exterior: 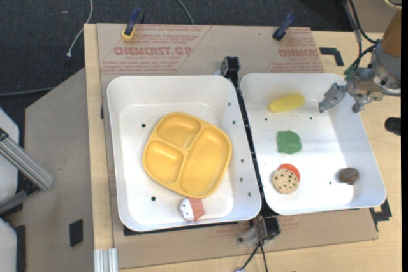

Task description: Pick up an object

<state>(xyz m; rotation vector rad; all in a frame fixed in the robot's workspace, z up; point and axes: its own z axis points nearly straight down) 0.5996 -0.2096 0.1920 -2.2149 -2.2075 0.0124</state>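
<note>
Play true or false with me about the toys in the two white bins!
1. The round yellow plastic divided plate lies in the left white bin. True.
2. The long yellow banana-shaped toy lies on that plate. False: it lies in the right white bin, near its far side.
3. The bumpy green toy sits between the banana-shaped toy and the round spotted cookie toy. True.
4. The robot's two-finger gripper holds the small brown lump. False: the lump lies on the bin floor, apart from the gripper.
5. A small red and white toy lies beside the plate's near edge. True.
</note>
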